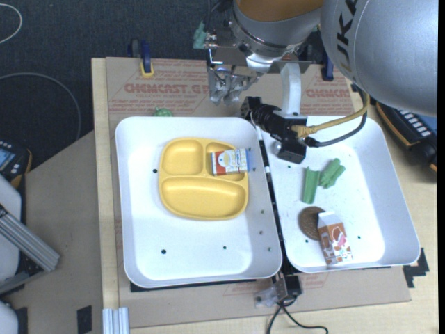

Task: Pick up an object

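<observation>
Since the task names no one object, you have several to choose from: a small orange-and-blue carton [230, 161] lying in the upper right compartment of the yellow divided plate [202, 179] in the left bin [139, 207], and, in the right bin [389, 186], a green piece [320, 179] near the middle, a brown round disc [311, 221] below it and a red-and-white carton [334, 239] touching that disc toward the bin's near edge.

The tool [226, 89] hangs beyond the far edge of the left bin, over the cardboard-covered surface [174, 85], so every candidate lies well apart from it and nearer the camera. You cannot tell from this slant whether it is released or clenched; nothing shows in its grip.

Of the candidates, the carton on the plate looks nearest the tool, just past the far rim and slightly right. If you go for it, I judge you should have the tool released before descending, come straight down over the carton's short sides, and stay clear of the plate's dividing ridge and of the rim between the bins. The green piece lies alone on bare bin floor, which may make it the easier grasp.
</observation>
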